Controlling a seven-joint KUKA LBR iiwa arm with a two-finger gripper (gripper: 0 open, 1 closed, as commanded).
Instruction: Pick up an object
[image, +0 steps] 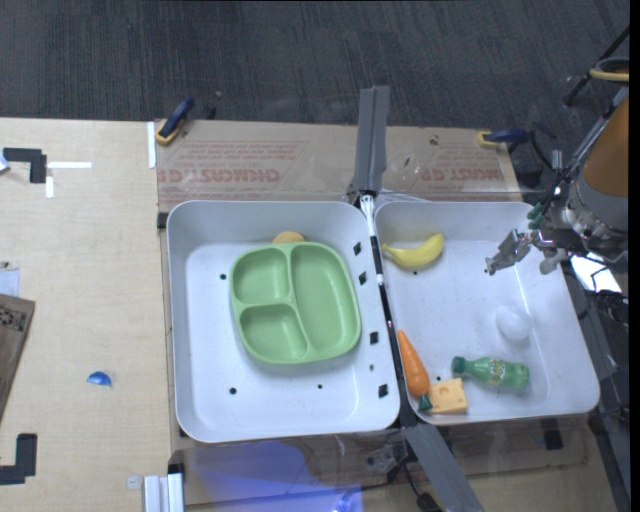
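Here, jaws apart, the grey two-finger gripper (528, 250) risks skidding off the smooth white egg (513, 324) below.

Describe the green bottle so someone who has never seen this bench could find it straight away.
Look in the right bin, toward its near edge. There a small green bottle lies on its side, just right of a cheese wedge and a carrot. It is the one green thing in that bin, and it is clear plastic, while its neighbours are yellow and orange.
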